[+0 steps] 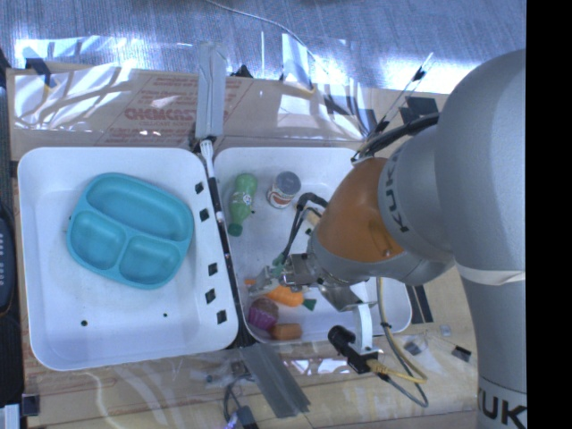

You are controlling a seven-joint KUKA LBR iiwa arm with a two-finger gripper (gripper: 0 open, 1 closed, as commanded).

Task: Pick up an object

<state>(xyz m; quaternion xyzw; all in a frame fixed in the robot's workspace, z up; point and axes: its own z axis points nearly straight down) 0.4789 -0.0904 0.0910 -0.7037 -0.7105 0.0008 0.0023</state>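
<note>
The gripper [288,273] hangs low in the right bin [259,164], over a huddle of small toys: a carrot [288,297], a purple piece [262,314] and a brown one [287,332], all touching or nearly so. I cannot tell how its hand stands, because the wrist hides it. Packed that tight against the bin's near wall, I reckon the toys could get nudged aside or two caught at once, while the bottle [241,202] and can [285,189] stand well apart.

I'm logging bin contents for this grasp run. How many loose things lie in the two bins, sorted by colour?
Blue: 1, divided plate, left bin
Green: 1, bottle, right bin
Grey-red: 1, small can
Orange: 1, carrot
Purple: 1, round piece
Brown: 1, piece
Total: 6
</note>
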